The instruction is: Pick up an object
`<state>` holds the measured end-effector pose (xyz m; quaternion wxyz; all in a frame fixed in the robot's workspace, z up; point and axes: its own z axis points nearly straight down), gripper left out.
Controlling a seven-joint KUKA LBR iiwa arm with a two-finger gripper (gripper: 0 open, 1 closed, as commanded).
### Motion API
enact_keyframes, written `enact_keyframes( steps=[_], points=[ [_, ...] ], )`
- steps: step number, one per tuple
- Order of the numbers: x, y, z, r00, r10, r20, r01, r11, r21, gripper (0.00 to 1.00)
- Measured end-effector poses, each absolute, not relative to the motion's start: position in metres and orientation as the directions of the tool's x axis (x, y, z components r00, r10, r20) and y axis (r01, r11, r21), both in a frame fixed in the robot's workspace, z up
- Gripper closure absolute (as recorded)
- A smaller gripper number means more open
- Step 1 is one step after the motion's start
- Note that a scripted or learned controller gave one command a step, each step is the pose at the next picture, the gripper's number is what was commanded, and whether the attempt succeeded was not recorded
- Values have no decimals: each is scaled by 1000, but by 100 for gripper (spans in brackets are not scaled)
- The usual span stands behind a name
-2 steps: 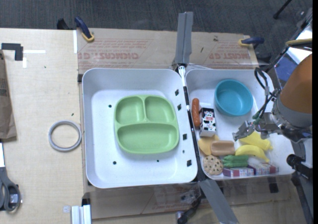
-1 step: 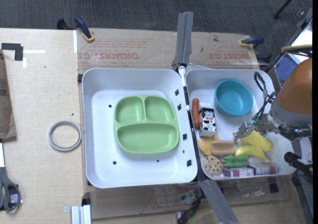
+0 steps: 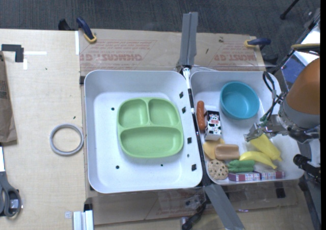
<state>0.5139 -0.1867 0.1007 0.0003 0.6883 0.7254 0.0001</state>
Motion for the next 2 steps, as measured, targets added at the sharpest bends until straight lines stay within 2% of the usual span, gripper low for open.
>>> enact_keyframes(
  steps=[1,2],
  points=[
    [528,-98,188,-157,988,-1,988,157,-1,100],
    [489,-107,184,-20,1000,1,1000,20,-3,100]
  ],
)
